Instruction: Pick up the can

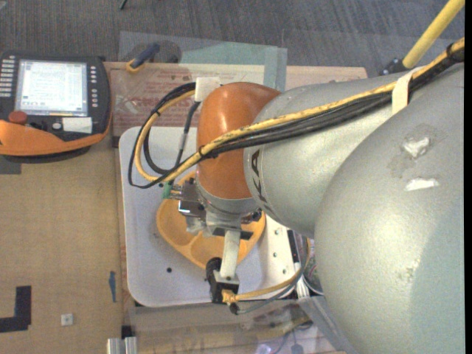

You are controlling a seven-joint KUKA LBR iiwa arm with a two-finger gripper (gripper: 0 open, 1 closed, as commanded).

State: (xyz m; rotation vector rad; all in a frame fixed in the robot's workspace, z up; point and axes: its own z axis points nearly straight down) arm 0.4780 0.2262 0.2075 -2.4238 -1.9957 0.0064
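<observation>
The left strip and lower left corner of the white bin (140, 271) lie bare and open. The arm (317, 183) hangs over the bin's middle and right side. An orange-yellow dish (171, 231) sits at its centre, and looped cables (145, 157) cross its upper left corner.

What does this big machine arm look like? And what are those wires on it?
The arm is thick, rounded and grey, with a glossy orange band near its wrist. Yellow and black cables run along its top, held by a white strap, and hang in loose loops beside the band.
</observation>
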